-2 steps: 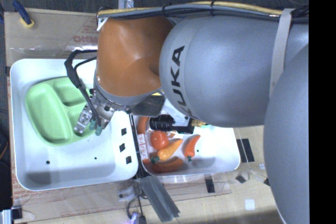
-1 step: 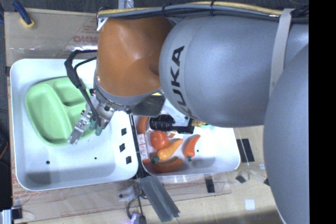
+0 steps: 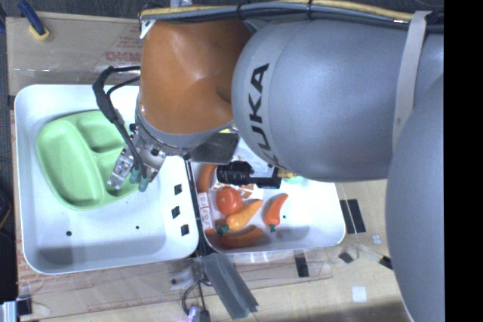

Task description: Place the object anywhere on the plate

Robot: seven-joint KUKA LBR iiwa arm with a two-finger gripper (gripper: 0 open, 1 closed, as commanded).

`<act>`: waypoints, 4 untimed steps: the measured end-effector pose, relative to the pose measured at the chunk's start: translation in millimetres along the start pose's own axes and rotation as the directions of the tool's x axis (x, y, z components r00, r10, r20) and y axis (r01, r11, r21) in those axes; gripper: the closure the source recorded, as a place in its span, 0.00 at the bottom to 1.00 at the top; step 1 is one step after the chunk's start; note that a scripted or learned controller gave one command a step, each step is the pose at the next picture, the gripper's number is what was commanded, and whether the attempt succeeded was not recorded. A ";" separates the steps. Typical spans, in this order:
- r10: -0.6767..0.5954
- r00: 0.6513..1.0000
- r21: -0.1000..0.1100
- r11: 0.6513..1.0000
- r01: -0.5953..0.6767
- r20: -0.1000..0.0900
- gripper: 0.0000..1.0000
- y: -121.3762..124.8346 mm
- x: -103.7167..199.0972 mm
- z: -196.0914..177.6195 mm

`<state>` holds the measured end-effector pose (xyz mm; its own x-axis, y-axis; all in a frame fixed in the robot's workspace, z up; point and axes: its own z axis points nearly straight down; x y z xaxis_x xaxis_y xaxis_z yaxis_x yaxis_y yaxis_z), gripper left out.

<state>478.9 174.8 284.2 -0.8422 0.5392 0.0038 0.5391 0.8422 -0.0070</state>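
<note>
1. I see the gripper [image 3: 128, 176] low over the left bin [image 3: 45, 253], at the near edge of the green plate [image 3: 72, 154].
2. Jaws: I cannot tell whether they are parted or closed, nor whether anything sits between them.
3. Object: a small teal item [image 3: 139, 179] shows at the fingertips, touching the plate's rim; I cannot confirm it is the task's thing.
4. Right bin [image 3: 332, 234] holds a tomato [image 3: 228, 200] and peppers [image 3: 243, 218].
5. Judgement: arm is at the plate; release and placement remain unconfirmed.

Two white bins [image 3: 98, 245], one green plate [image 3: 72, 154], and about four red and orange toy vegetables [image 3: 243, 216].
</note>
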 end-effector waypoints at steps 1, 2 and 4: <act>0.049 0.999 -0.001 0.999 -0.049 0.000 1.00 -17.9 -50.1 35.3; 0.008 1.000 -0.004 1.000 -0.008 0.001 1.00 -90.8 -59.6 -0.5; 0.107 0.994 -0.004 0.994 -0.107 0.001 1.00 -165.8 -134.4 -139.5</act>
<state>503.7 -36.8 424.4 -0.7797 0.6261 0.0018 0.6261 0.7797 -0.0037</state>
